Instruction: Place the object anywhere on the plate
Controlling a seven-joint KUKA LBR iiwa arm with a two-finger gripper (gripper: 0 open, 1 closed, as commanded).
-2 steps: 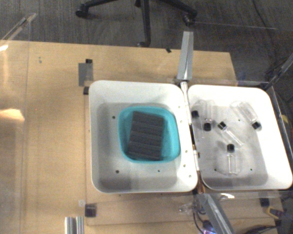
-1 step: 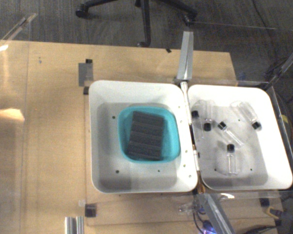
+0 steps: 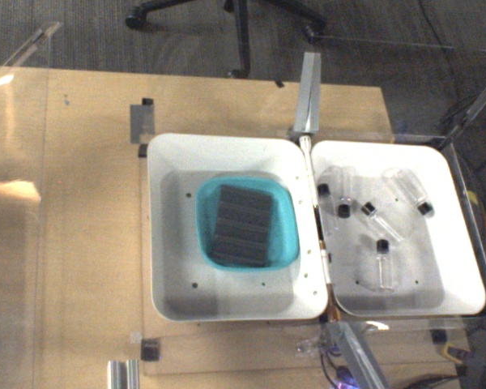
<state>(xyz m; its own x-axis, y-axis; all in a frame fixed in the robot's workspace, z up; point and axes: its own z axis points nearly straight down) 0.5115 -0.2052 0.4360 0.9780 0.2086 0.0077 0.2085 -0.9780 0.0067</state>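
While both bins sit side by side on the bench, findings are as follows.
Bins: two, shallow, white, rounded corners; left bin (image 3: 170,241), right bin (image 3: 449,241), rims touching.
Plate: one teal plate (image 3: 287,225), squarish with rounded corners, in the left bin.
Dark block: one ribbed grey-black rectangular block (image 3: 243,227), lying on the plate.
Vials: about five clear vials with black caps, e.g. one (image 3: 382,262), scattered in the right bin, lying at differing angles; exact count uncertain owing to transparency.
Bench: light wood bench (image 3: 65,282), smooth.
Gripper: cannot tell whether apart or together.
Background: black chair base (image 3: 241,10) on grey carpet.
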